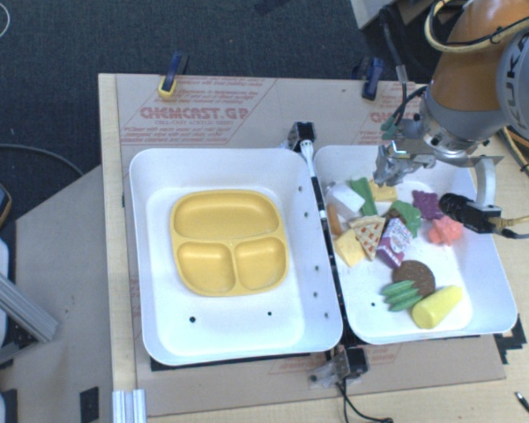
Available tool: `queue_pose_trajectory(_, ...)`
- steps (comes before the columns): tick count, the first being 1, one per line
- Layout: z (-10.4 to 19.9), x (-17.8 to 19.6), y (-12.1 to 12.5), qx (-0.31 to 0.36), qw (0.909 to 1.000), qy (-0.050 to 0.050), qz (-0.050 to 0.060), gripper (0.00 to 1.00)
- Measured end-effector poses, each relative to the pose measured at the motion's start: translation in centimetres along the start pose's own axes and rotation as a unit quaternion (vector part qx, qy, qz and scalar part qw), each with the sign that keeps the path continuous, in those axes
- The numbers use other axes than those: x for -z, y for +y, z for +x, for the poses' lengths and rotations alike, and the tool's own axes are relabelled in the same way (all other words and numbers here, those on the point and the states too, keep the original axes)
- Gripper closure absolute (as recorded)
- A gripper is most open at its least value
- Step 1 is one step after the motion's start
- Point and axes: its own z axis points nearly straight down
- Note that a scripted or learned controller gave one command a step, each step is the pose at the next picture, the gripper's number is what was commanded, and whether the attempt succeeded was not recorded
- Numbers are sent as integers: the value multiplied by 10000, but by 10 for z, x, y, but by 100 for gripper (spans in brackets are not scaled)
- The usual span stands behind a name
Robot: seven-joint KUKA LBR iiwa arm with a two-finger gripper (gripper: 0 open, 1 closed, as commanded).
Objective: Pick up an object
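arm (476,51) cropped at right edge

Bright, even overhead light; soft shadows, slight blur, perhaps mild edge distortion

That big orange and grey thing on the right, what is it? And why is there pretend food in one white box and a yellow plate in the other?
It is a robot arm, a machine that moves by itself following a program. The picture comes from one camera fixed above the bench, looking down at a slant, and the arm reaches in from the right. At its tip is the end effector, the part meant for grabbing. It hangs over the far end of the right bin, above the toy food. I cannot tell whether it is gripping anything. That bin holds small play pieces, such as a yellow corn-like piece, a brown round piece and a pink piece. The left bin holds a yellow divided plate. The robot's job is to pick one object up.
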Motion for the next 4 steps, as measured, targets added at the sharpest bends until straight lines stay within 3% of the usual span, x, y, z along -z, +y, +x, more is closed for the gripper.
queue_pose_trajectory(3, 112, 5, -123, 10, 10000, 2, 11, 100)
queue_pose_trajectory(4, 105, 14, -132, -18, 10000, -4, -4, 100)
